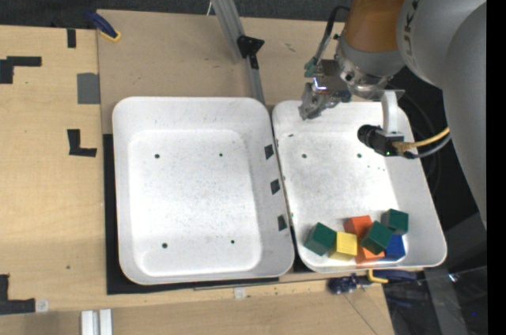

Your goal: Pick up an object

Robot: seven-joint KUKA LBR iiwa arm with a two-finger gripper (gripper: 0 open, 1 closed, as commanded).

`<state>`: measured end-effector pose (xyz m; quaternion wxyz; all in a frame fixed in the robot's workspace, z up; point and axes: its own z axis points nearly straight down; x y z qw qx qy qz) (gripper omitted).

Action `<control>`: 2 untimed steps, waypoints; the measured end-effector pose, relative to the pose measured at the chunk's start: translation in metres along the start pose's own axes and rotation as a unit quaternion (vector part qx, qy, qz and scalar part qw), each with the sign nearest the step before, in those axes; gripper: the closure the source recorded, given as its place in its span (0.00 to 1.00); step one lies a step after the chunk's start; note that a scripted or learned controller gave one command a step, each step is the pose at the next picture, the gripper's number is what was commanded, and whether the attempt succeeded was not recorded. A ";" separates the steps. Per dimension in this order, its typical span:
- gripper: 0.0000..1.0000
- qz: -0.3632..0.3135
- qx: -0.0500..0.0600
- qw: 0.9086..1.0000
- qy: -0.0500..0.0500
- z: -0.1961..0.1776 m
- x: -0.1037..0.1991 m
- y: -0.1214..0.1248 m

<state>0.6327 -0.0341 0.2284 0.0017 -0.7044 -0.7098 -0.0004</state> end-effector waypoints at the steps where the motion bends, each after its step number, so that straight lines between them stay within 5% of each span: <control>1: 1.00 0.000 0.001 1.000 0.000 0.005 0.062 -0.015; 2: 1.00 0.000 0.000 1.000 0.000 -0.004 0.116 -0.024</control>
